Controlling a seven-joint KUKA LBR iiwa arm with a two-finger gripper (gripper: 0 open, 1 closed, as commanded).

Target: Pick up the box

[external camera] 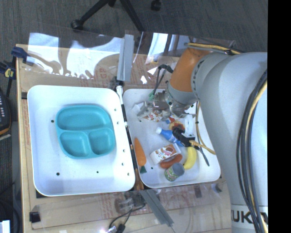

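White plastic, two shallow bins side by side on the counter (82,207).

Near edge of the right bin (207,175): a round greenish tin (173,173), a banana (191,158) toward the near right corner, a red sausage-shaped toy (171,159) lying against a small white carton with red print, the box (162,154) as I read it. An orange carrot (140,152) lies along the bin's left wall. Mid-bin, a blue and white bottle (168,134) on its side. Far half: crumpled clear wrapping (146,109) and some red-printed clutter, too tangled to name.

Gripper (169,110) sits low over the far half of this bin, near the clutter, below the orange band (184,68). Fingers hidden among the things; cannot tell whether spread or closed. Nothing visibly held.

Judgement: the reach or search step, with no grasp on the box. The box lies well apart from the gripper, toward the near edge. The next move would call for travel nearward and a clean descent, with the sausage touching the box and the banana close by, so crowding is the risk.

Left bin (41,177): one teal three-compartment tray (85,130), centred.

Beyond the far edge: clear plastic sheeting (72,54) with glare, then dark carpet (45,18) and the black legs of a stand (97,11).
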